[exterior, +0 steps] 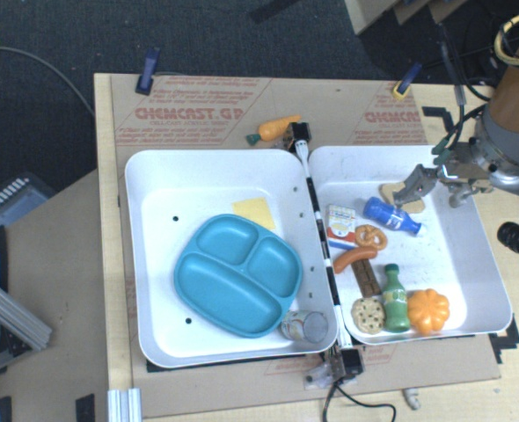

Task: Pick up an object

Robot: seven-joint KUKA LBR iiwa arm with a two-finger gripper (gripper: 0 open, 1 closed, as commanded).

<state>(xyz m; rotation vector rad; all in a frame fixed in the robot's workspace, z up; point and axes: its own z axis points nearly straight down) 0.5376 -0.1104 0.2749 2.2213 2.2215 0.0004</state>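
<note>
The right bin (471, 262) holds several small toys: a blue bottle (391, 216), a pretzel (370, 236), a white carton (339, 219), a red sausage (355, 257), a brown bar (366, 276), a cookie (366, 315), a green bottle (395, 299) and an orange pumpkin (428, 310). My gripper (434, 194) hangs over the bin's back right part, just right of the blue bottle. Its fingers stand apart, open, with nothing between them. One finger (413, 186) partly covers a tan piece (391, 192).
The left bin (154, 209) holds a blue divided plate (237, 273), a yellow cheese slice (256, 210) and a grey round piece (306, 326). An orange toy (275, 130) lies on the board behind the bins. The arm's wrist (506, 139) fills the right edge.
</note>
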